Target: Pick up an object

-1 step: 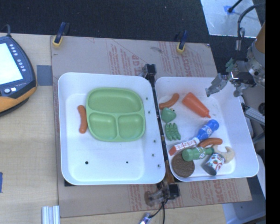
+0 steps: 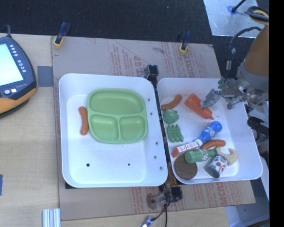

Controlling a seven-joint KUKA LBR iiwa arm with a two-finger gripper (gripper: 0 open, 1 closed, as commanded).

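The pincer (image 2: 221, 97) is seen low over the upper right corner of the right bin (image 2: 248, 141), fingers spread open with nothing between them. The nearest object, an orange carrot-like toy (image 2: 197, 105), is placed just to the pincer's left, almost touching one fingertip, its long axis slanted from upper left to lower right. It is seen as tapered, matte orange, lying flat on the bin floor.

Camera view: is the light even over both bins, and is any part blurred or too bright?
Camera view: strong light makes the left bin and right bin glare white; the tablet screen is washed out; the gripper looks soft; the green tray is sharp.
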